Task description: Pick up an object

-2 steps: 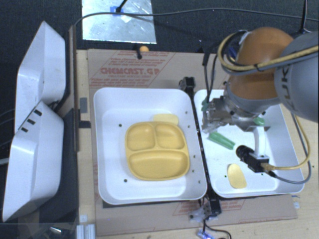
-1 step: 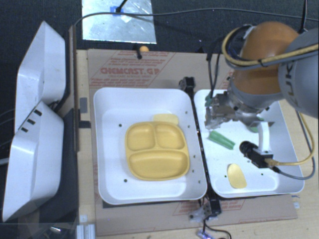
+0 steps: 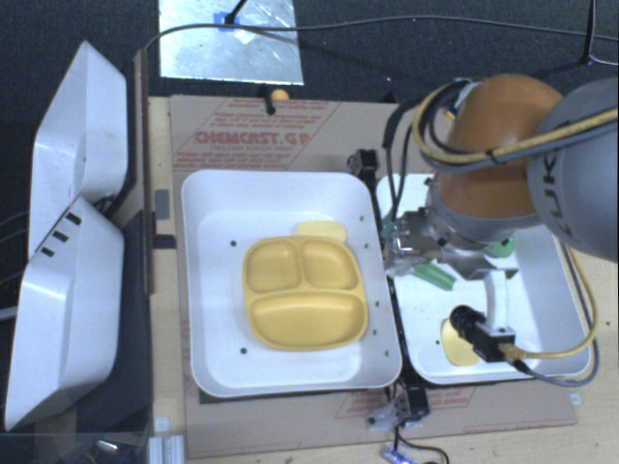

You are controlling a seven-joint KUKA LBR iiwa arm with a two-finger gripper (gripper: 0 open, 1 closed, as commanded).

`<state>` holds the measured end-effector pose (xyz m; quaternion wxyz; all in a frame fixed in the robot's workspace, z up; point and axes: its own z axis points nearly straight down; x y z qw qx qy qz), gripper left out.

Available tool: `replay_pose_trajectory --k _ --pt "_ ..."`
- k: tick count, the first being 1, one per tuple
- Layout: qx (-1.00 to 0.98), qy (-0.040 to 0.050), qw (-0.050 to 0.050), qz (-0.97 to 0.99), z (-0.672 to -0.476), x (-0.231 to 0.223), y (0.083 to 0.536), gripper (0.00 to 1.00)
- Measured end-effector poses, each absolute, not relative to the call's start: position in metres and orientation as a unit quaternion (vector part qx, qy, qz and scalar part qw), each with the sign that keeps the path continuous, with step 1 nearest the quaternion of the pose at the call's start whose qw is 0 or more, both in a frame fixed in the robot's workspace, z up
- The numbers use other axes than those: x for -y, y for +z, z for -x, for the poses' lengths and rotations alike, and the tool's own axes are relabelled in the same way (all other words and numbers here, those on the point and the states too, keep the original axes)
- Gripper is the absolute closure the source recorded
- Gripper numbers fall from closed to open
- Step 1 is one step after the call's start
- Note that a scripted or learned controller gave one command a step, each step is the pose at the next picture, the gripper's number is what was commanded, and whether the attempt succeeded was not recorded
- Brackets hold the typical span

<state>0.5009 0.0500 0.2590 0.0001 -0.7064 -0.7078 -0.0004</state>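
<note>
Obj. candidates, R bin (image 3: 571,298): green piece (image 3: 435,276) lies near the bin's centre, partly under my wrist; another bit of green (image 3: 501,249) shows just beyond it toward the right wall. Yellow disc (image 3: 458,341) sits by the near edge, left of centre, w/ a black fitting (image 3: 476,329) of my arm overlapping its top.

My pincer (image 3: 406,245) hangs over the R bin's left edge, close to the divide between bins. It is seen from above, wrist body covering most of it; can't tell how far the tips are apart, nor whether anything is between them. Nothing visibly lifted.

My arm (image 3: 503,143) comes in from the right, orange band over the R bin's far half, yellow cable (image 3: 561,351) looping down past the near right corner.

L bin (image 3: 208,356): yellow 3-compartment tray (image 3: 305,293) lies flat about centre. Pale yellow block (image 3: 321,230) touches the tray's far edge, slightly right of centre.

Both bins rest on a cardboard sheet (image 3: 261,129) w/ red print. Beyond its far edge, a shiny metal plate (image 3: 227,27). White housings (image 3: 73,230) stand off the bench's left edge.
</note>
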Motion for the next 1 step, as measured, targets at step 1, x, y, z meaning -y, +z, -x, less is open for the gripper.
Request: replay_pose_trajectory --k 1 --pt "0.707 -0.0003 0.000 0.707 -0.5012 -0.0489 0.2591 0.00"
